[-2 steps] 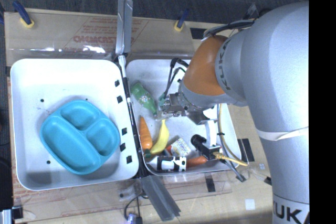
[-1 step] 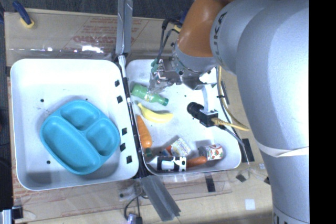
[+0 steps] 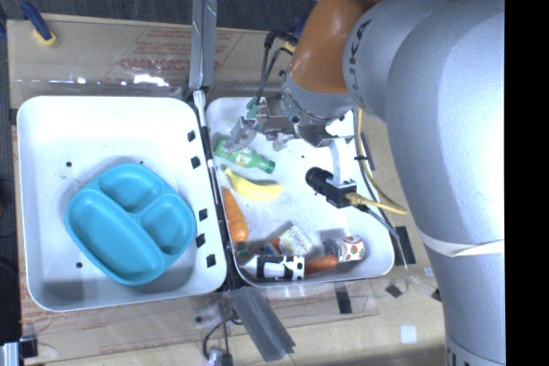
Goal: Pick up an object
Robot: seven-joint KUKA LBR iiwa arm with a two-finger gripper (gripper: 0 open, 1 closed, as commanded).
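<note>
My gripper (image 3: pixel 246 126) hangs over the back left corner of the right bin (image 3: pixel 377 263), just above a green bottle (image 3: pixel 244 156) that lies on its side. A yellow banana (image 3: pixel 254 187) lies right in front of the bottle. An orange carrot (image 3: pixel 237 217) rests along the bin's left wall. Nothing shows in the gripper's grasp.
Along the right bin's front wall lie a black-and-white cow-patterned item (image 3: pixel 283 268), a clear wrapped packet (image 3: pixel 294 237), an orange stick (image 3: pixel 322 264) and a small can (image 3: pixel 350 249). The left bin (image 3: pixel 51 124) holds a blue divided plate (image 3: pixel 129 223). The arm covers the right bin's back right.
</note>
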